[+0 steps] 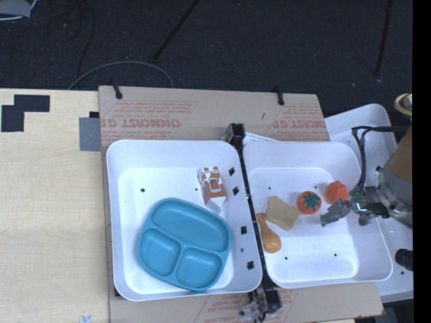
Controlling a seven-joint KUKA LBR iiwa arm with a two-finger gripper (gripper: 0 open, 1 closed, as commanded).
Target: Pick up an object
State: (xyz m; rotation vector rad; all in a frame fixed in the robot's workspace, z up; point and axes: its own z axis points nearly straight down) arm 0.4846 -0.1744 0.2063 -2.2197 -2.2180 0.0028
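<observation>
Two white bins sit side by side on the desk. At the right bin [340, 264], the claw [335, 214] hangs with fingers apart, holding nothing, just beside an orange ball [336, 192] and a tomato toy [309, 202].

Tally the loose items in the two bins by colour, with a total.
Blue: 1, the divided plate in the left bin
Orange and white: 1, the small block toy in the left bin
Red-orange: 2, the tomato and the round piece in the right bin
Tan: 1, the bread slice
Orange-yellow: 1, the gourd-shaped piece
Total: 6
</observation>
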